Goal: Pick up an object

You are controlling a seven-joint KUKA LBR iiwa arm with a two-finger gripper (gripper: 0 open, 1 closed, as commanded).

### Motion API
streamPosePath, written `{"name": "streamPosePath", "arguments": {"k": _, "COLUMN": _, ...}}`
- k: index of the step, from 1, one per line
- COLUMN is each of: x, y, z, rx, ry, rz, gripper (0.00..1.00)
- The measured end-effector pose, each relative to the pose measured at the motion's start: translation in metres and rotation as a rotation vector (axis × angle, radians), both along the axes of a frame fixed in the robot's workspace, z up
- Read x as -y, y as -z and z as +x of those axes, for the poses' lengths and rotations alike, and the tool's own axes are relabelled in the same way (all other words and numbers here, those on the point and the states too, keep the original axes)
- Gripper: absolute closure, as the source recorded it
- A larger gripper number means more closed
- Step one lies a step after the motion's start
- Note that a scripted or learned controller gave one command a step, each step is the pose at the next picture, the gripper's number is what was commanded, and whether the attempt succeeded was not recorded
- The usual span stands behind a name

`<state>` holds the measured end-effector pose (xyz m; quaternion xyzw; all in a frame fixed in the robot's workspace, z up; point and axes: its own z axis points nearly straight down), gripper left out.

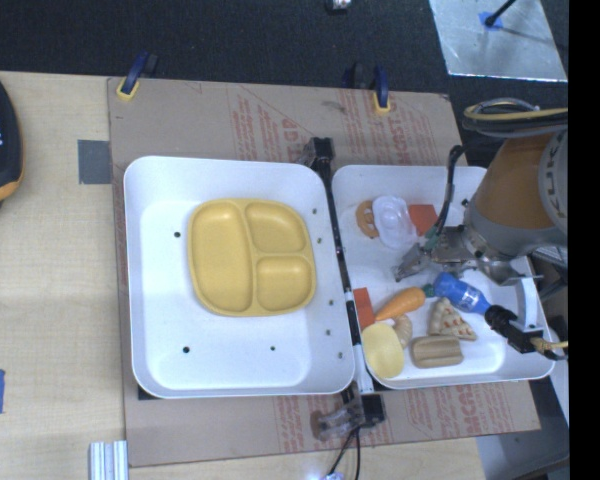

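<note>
Robot claw low in the right bin, picking a toy

The dark metal two-finger gripper (417, 263) sits mid-right of the frame; I cannot tell its state. Just beside it, lower right, lies a small blue plastic bottle (460, 293). It looks light, hard and slippery, so grab across its round middle.

We see red printed letters on the brown cardboard sheet (280, 118) under the bins, but they are too small and faint, so we cannot read any word there.
</note>
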<state>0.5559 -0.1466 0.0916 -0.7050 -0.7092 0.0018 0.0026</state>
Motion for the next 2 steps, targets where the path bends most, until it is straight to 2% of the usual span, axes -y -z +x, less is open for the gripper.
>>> {"name": "streamPosePath", "arguments": {"k": 1, "x": -0.030, "y": 0.000, "z": -0.044, "rx": 0.002, "ry": 0.002, "rz": 0.000, "gripper": 0.00}}
{"name": "streamPosePath", "arguments": {"k": 2, "x": -0.028, "y": -0.011, "z": -0.042, "rx": 0.005, "ry": 0.002, "rz": -0.002, "gripper": 1.00}}
